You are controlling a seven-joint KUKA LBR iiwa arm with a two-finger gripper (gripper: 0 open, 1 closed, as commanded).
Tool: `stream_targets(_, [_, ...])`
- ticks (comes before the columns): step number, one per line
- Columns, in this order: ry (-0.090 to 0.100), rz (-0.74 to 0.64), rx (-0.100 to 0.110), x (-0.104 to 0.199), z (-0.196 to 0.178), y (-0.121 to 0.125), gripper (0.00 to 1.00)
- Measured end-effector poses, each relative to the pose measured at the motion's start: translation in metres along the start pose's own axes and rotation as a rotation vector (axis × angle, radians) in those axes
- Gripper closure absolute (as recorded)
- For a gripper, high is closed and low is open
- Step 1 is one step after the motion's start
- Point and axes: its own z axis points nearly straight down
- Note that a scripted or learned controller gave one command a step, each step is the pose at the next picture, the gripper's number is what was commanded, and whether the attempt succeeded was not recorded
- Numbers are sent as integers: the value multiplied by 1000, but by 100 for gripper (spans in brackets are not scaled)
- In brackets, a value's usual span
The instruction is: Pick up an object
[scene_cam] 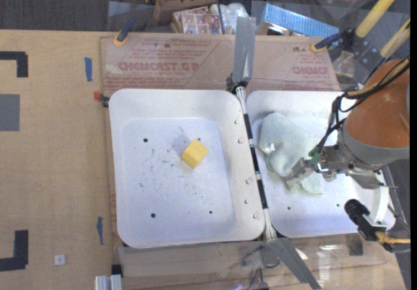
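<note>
A small yellow foam cube (194, 154) sits alone near the middle of the left shallow white plastic bin (130, 217), turned at an angle to the bin's walls and well apart from the arm. Across the grey divider strip (251, 152) between the trays, a crumpled pale green cloth (281, 142) lies in the upper left part of the right shallow white plastic bin (313, 223), with a flatter fold trailing toward the bin's middle. The grey two-finger gripper (306, 171) of the KUKA arm (381, 126), reaching in from the right, is down at the cloth's lower right edge, touching or just over that trailing fold. Whether the gripper is spread or closed cannot be told from this slanted view, and no cloth can be seen between its tips. The step in hand appears to be the grasp attempt on the cloth, not the cube. The next move would call for a firm pinch on a bunched ridge of fabric, then a straight lift; a thin flat edge could slip free.
</note>
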Motion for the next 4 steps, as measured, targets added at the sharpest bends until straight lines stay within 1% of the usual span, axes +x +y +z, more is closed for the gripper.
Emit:
stream_targets(1, [-5,-685,-7,-13,-134,1,0])
stream_targets(2, [-2,-756,-4,46,-47,15,0])
stream_targets(3, [-4,-1119,-8,160,-1,84,0])
stream_targets(4, [-4,-890,-9,203,84,102,0])
